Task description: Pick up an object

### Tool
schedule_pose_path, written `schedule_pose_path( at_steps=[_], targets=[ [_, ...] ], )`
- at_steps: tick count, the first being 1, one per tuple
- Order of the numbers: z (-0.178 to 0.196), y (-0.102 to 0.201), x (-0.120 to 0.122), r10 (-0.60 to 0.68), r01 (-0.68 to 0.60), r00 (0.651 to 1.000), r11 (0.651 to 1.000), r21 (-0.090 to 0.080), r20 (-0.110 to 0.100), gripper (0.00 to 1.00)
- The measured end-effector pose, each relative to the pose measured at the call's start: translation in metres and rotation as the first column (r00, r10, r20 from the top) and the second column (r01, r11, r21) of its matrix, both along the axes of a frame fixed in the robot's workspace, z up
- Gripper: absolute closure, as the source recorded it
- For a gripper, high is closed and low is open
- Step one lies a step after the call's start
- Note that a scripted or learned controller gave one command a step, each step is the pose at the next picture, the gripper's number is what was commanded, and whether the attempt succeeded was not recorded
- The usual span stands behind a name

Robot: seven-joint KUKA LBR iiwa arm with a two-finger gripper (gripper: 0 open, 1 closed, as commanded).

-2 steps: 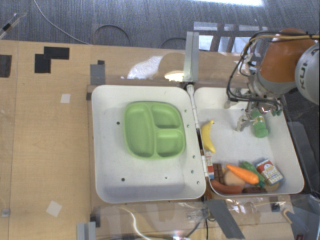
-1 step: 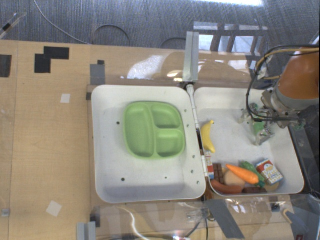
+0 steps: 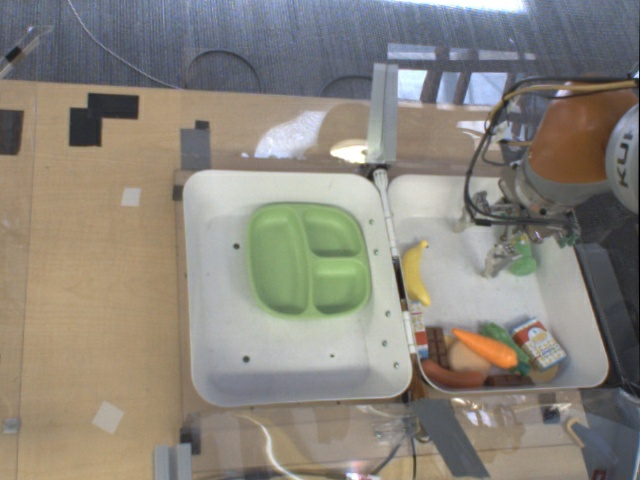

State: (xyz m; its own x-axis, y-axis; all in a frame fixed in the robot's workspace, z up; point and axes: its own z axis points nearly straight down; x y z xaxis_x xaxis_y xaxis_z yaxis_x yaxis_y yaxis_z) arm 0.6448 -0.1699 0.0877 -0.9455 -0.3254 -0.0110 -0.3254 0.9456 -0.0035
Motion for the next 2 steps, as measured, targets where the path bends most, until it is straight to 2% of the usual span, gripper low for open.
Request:
schedule_pose_path(
  at_steps=[1, 2],
  targets=[
    [0.036, -0.031, -0.002, 0.547, -0.547, 0.837, 0.837, -0.005, -0.003, 0.0],
    [0.001, -0.028, 0.018, 0.486, -0.486, 0.874, 0.874, 0.001, 0.003, 0.0]
  ],
)
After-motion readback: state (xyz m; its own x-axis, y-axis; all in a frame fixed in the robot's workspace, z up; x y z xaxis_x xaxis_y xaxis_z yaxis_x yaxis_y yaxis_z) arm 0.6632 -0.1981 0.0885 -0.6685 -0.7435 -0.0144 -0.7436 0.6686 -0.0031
